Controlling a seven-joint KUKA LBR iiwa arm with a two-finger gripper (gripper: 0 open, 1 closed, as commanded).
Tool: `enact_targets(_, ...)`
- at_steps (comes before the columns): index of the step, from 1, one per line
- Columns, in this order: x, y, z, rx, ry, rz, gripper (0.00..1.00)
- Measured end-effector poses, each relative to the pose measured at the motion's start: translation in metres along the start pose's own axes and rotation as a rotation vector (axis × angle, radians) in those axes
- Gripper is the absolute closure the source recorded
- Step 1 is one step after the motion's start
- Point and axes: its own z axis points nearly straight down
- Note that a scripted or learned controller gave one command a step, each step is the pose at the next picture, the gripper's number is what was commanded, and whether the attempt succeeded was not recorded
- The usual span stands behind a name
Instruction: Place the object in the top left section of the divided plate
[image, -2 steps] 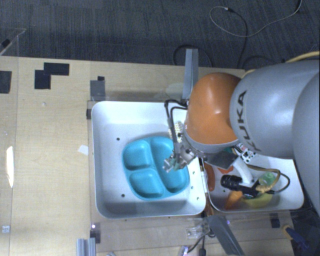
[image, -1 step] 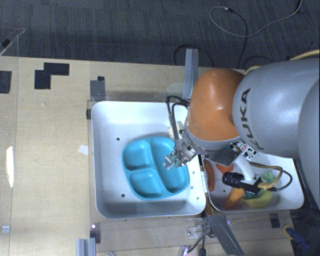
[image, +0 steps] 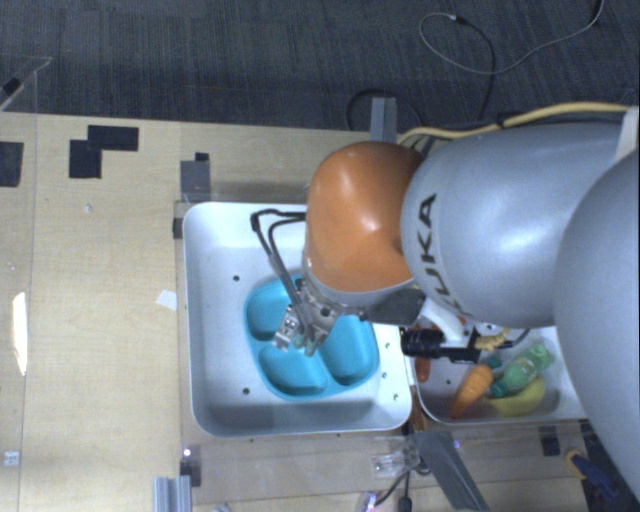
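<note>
A blue divided plate (image: 268, 310) lies in the left white bin (image: 215, 330). Its top left section is bare as far as it shows. My gripper (image: 297, 335) hangs low over the middle of the plate, where the dividers meet, just right of the top left section. I make out no object at its tip. The orange band and grey wrist hide the plate's upper right part.
The right bin (image: 560, 408) holds an orange carrot (image: 471, 389), a green item (image: 522, 369), a yellow banana-like piece (image: 522, 402) and a small red piece (image: 423, 371). A black cable (image: 268, 240) loops over the left bin's upper part. The arm covers most of the right side.
</note>
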Motion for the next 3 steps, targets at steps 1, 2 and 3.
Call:
enact_targets(1,0.0,0.0,0.0,0.0,0.0,0.0,0.0)
enact_targets(2,0.016,0.035,0.125,-0.018,-0.007,0.394,0.0)
enact_targets(3,0.014,0.031,0.125,-0.016,-0.007,0.279,0.0)
